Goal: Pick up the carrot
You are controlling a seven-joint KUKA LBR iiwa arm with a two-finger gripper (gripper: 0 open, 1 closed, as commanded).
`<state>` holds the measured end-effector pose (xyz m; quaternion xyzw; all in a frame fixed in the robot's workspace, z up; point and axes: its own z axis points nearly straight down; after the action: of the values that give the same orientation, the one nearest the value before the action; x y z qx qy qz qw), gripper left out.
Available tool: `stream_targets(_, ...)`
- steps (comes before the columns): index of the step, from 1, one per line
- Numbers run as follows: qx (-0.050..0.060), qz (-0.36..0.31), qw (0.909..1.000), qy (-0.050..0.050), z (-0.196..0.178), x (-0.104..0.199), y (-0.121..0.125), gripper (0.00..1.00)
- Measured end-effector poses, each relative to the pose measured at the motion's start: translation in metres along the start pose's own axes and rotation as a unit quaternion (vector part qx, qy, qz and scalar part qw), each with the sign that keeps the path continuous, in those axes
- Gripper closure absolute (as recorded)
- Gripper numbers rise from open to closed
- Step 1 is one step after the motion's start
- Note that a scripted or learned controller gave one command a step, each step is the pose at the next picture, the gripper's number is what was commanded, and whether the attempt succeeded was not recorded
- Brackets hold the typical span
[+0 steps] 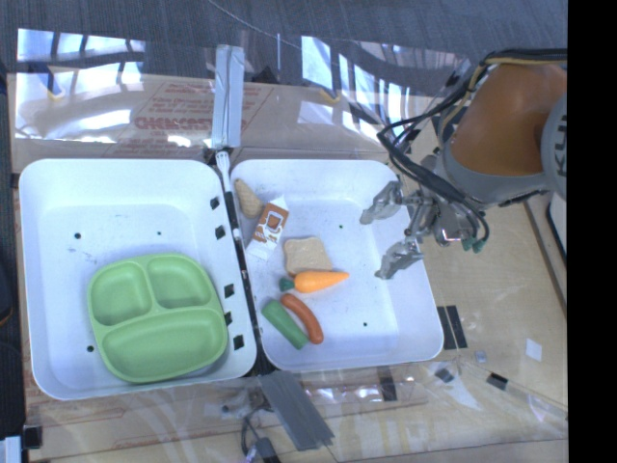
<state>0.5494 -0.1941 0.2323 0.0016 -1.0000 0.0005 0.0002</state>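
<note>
The carrot (319, 281), orange with a small green top at its left end, lies on its side in the middle of the right bin (386, 186), just below a slice of bread (307, 255). My gripper (388, 231) hangs over the right part of that bin, up and to the right of the carrot. Its two fingers (382, 204) are spread wide apart, so it is open with nothing between them. A clear gap separates the lower fingertip from the carrot's pointed end.
In the right bin also lie a sausage (302, 318), a green cucumber (282, 323), a small carton (269, 228) and a bread roll (250, 198). The left bin (58, 201) holds a green divided plate (157, 314). Cables trail from the wrist (424, 143).
</note>
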Motion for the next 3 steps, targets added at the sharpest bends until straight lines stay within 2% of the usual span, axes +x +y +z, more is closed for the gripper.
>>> stream_targets(1, -0.003, -0.08, 0.9968, 0.004, 0.107, -0.045, 0.013, 0.0)
stream_targets(2, -0.001, 0.169, 0.9857, -0.002, 0.136, -0.063, 0.044, 0.0)
stream_targets(3, 0.0, 0.164, 0.9864, -0.003, 0.125, -0.064, 0.046, 1.0)
